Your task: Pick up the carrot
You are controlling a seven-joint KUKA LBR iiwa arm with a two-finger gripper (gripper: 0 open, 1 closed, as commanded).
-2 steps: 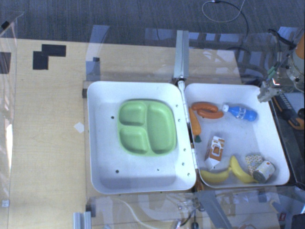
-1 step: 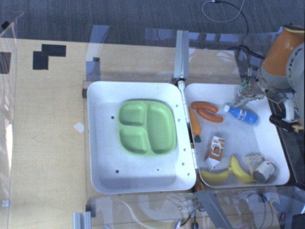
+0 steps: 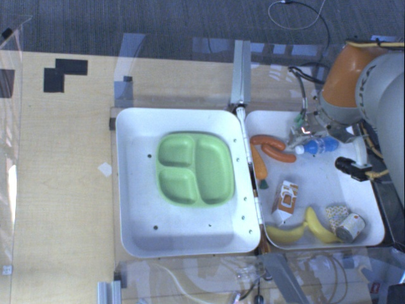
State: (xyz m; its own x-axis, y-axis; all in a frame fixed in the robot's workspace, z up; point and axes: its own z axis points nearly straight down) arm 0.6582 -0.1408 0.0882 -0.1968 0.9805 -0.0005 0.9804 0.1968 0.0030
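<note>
The carrot (image 3: 258,163) lies along the left wall of the right bin (image 3: 373,233), slim and orange, just below a sausage (image 3: 273,148). The gripper (image 3: 302,132) hovers at the bin's upper part, near a blue bottle (image 3: 318,146), apart from the carrot. Whether it's open or closed, I cannot tell. This looks like the approach step: next it needs to swing left and drop over that wall-hugging carrot.

On my worktop (image 3: 63,170) the left bin (image 3: 133,233) holds a green divided plate (image 3: 193,168). The right bin (image 3: 373,230) carries a sausage (image 3: 275,149), a blue bottle (image 3: 316,146), a small carton (image 3: 286,199) (orange and white), and two bananas (image 3: 304,230).
</note>
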